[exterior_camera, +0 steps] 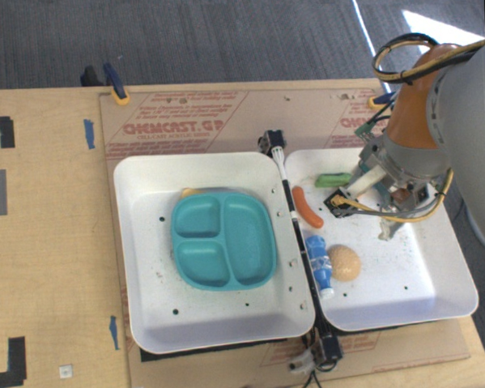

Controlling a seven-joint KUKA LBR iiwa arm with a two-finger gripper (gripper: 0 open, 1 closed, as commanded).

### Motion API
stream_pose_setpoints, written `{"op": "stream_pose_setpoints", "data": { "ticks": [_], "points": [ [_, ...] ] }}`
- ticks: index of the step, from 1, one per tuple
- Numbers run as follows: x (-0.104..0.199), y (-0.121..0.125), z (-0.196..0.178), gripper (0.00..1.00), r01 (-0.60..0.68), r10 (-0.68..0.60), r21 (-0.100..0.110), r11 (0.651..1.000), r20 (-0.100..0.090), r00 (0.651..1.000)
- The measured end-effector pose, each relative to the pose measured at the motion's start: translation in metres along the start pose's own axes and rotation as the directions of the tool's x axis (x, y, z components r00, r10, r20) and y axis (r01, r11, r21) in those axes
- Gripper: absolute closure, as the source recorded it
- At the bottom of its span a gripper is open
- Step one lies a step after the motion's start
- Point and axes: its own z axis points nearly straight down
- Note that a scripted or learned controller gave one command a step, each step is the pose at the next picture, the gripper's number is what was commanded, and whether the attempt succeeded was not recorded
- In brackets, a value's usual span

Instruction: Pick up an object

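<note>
Gripper over right bin, grip state unclear; bread roll just left, apart.

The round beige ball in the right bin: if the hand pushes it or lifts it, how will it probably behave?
The beige ball looks round, so a push would probably send it rolling across the right bin. It lies beside the blue bottle, which may stop it on that side. Its curved surface could slip from a two-finger pinch.
</note>
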Motion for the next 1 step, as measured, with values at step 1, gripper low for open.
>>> {"op": "stream_pose_setpoints", "data": {
  "ticks": [1],
  "points": [
    [-0.0996, -0.0026, 0.0894, 0.0, 0.102, -0.102, -0.002, 0.995, 0.0, 0.995]
  ]
}}
